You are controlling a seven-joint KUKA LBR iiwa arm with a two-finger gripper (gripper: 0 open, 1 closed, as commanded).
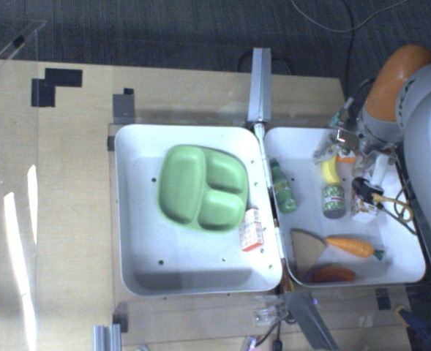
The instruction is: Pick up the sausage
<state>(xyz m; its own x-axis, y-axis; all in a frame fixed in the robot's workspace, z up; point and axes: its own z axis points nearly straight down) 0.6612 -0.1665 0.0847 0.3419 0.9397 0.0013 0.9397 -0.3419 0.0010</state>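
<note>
We see the sausage (333, 273) at the right bin's (303, 273) near edge, just below the carrot (350, 248); gripper (345, 146) near the far wall, well apart; its grip we cannot tell.

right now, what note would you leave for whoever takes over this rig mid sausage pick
End effector: over the upper right part of the right bin; the tangle of cables around it hides what it is doing, and nothing is visibly held.
Sausage: lying flat near the front edge of the right bin, just below the carrot, well apart from the end effector.
Also in that bin: a green bottle along the left wall and a small can near the middle.
Left bin: holds a green divided plate.
Done: nothing visible; sausage untouched.
Left: move to the front of the bin, descend, grasp, lift.
</note>
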